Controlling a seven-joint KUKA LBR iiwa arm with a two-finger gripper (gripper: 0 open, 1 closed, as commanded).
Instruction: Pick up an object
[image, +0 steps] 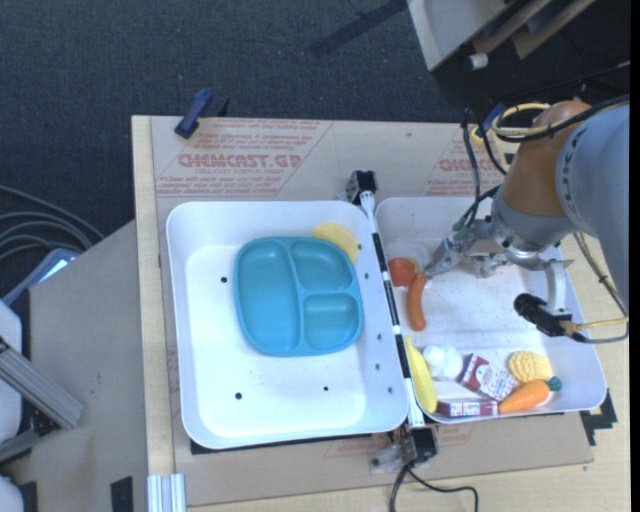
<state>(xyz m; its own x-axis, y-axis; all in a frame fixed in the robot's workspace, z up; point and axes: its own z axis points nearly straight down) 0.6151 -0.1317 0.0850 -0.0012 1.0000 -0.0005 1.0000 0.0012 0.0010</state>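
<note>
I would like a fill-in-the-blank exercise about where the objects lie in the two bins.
1. The blue divided plate lies in the ____ bin.
2. The toy carrot lies in the right bin's near-____ corner.
3. The sausage is coloured ____.
4. The yellow item touches the plate's ____ edge.

Missing words: left; right; orange; far

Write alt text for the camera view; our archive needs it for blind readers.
A grey robot arm reaches from the right over the right bin, its pincer above a hot dog and tomato. Toy foods, including a carrot and corn, crowd that bin's near edge. The left bin holds a blue divided plate.
</note>
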